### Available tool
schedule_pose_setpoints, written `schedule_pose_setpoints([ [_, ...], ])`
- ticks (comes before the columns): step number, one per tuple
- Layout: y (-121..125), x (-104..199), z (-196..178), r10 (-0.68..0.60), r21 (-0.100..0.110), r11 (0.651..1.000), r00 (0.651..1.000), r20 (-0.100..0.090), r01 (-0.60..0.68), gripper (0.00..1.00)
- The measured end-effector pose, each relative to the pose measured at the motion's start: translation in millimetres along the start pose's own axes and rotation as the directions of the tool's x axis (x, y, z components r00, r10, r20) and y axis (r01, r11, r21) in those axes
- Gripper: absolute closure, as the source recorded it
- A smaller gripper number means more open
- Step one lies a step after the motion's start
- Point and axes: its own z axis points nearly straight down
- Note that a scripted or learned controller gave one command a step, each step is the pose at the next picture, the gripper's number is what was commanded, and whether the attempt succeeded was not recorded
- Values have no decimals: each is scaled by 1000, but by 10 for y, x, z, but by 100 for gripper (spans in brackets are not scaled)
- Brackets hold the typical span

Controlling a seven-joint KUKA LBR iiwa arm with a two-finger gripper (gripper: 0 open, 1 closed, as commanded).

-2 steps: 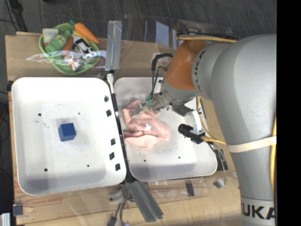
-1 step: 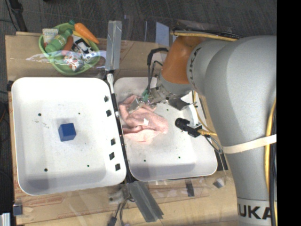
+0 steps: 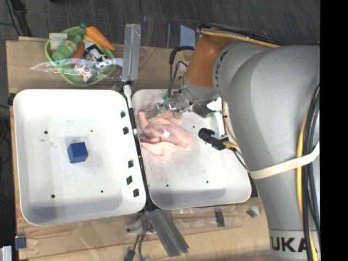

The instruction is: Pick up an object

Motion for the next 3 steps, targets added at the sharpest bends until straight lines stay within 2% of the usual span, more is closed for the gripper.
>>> schedule_pose_setpoints([
  [1,-756,-227,2,14,2,1000,1000,0,-14,0],
  [2,-627,238,14,-13,4,1000,1000,-2,13,0],
  [3,-623,236,-86,-15,5,1000,1000,-3,15,100],
])
